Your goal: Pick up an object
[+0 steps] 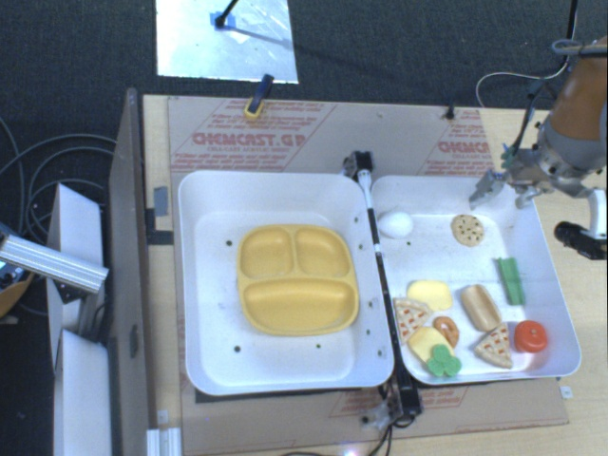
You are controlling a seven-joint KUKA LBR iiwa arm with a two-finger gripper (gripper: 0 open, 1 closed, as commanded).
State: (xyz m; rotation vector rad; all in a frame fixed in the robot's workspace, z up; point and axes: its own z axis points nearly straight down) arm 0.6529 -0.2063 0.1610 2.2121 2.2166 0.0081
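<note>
Toy foods [472, 307] scattered loose in right bin [551, 255], seemingly plastic.

1. Arm [578, 112] enters from right edge, far side of scene; orange band above grey wrist.
2. Gripper [506, 190] points down and left, its two fingers spread apart, nothing between them.

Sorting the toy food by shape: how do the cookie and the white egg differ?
The cookie is flat, tan and speckled; the white egg is plain and rounded. The egg lies by the divider, the cookie nearer the gripper. Both sit in the right bin.
</note>
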